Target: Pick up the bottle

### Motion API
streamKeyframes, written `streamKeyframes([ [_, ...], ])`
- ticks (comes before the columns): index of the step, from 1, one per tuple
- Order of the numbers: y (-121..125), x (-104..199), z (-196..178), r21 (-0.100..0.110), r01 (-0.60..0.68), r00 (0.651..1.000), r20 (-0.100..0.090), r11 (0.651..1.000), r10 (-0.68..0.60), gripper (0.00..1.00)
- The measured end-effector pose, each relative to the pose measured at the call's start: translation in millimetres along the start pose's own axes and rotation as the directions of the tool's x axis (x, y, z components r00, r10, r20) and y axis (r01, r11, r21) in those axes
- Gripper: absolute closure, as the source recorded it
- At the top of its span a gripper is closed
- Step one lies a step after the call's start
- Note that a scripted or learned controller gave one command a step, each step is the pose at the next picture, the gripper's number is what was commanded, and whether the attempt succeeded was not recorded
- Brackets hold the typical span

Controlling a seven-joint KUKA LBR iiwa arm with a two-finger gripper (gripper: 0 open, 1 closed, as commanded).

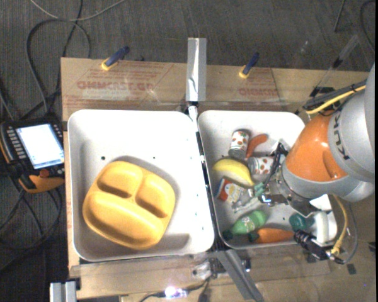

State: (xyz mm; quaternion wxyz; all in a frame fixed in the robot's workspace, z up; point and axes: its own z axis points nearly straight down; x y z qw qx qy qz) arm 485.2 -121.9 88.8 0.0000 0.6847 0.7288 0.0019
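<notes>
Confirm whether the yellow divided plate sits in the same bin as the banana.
No, the yellow plate lies in the left bin, while the banana is in the right bin.

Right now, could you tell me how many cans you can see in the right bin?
2. One can stands near the bin's far wall; the other can lies just right of the banana. The arm may hide more.

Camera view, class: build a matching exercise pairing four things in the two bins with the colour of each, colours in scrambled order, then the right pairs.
Things:
1. divided tray in the left bin
2. bottle in the right bin
3. carrot at the right bin's near edge
4. banana

Colours:
A. green
B. orange
C. bright yellow
D. yellow-orange

Pairs: 1-D, 2-A, 3-B, 4-C
</notes>
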Motion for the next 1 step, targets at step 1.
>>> streamKeyframes([
  [1, 1.2, 0.1, -9.6, -0.004, 0.001, 1.0, 0.003, 1.0, -0.001, 1.0],
])
